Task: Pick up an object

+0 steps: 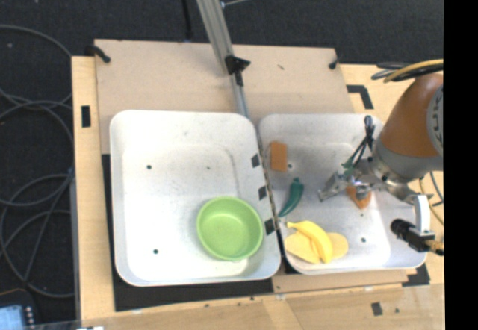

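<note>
Highest in the scene, and so closest to the lens, is the grey arm with its orange band (409,121), which leans in over the far side of the shallow white right-hand bin (317,127). Below it hangs the two-finger gripper (346,186), low over the bin floor. Whether it is open or closed cannot be made out, because the wrist and cables crowd that spot. A small orange piece (362,198) lies touching or just beside the gripper on the arm's side, and looks like the likeliest thing to be picked, though nothing shows it actually gripped. Further out from the gripper, away from the arm, a dark green curved pepper-like toy (292,195) lies near the wall between the bins, and an orange rectangular block (278,156) sits beyond it towards the back. In front of the gripper, a yellow plastic banana (314,239) rests on a pale yellow disc (334,246). Well beyond the wall, a lime-green round bowl (229,228) sits in the white left-hand bin (149,142). The main risk, as I judge it, is a miss. The orange piece seems off to one side of the gripper rather than centred, so closing could nudge it aside or pinch only an edge, and it would drop on the lift. Its smallness makes slipping likely, and pressing too low could scrape the bin floor.
</note>
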Controlling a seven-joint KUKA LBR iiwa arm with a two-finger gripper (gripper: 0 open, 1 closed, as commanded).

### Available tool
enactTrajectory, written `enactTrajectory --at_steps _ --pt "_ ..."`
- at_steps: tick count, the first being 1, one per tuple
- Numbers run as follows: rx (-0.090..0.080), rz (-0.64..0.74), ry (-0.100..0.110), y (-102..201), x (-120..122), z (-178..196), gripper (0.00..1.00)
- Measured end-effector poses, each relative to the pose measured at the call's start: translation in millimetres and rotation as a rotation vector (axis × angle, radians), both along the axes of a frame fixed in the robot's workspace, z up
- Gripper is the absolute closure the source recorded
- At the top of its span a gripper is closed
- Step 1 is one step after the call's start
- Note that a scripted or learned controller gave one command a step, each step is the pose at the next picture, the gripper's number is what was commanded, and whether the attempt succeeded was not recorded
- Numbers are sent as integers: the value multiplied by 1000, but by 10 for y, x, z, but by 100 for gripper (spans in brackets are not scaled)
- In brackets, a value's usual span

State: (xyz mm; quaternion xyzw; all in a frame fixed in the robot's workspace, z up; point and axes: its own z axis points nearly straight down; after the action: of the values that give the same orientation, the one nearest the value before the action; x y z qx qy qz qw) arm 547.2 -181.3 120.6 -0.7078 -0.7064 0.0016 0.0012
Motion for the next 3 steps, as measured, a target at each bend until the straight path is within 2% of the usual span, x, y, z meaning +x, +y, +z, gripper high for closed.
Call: enactTrajectory --at_steps 1,2,3 --pt "-1 -1 -3 -11 2 -203 0" --pt "-1 -6 -8 -20 13 -85 100" --pt "-2 1 -12 -46 9 558 100"
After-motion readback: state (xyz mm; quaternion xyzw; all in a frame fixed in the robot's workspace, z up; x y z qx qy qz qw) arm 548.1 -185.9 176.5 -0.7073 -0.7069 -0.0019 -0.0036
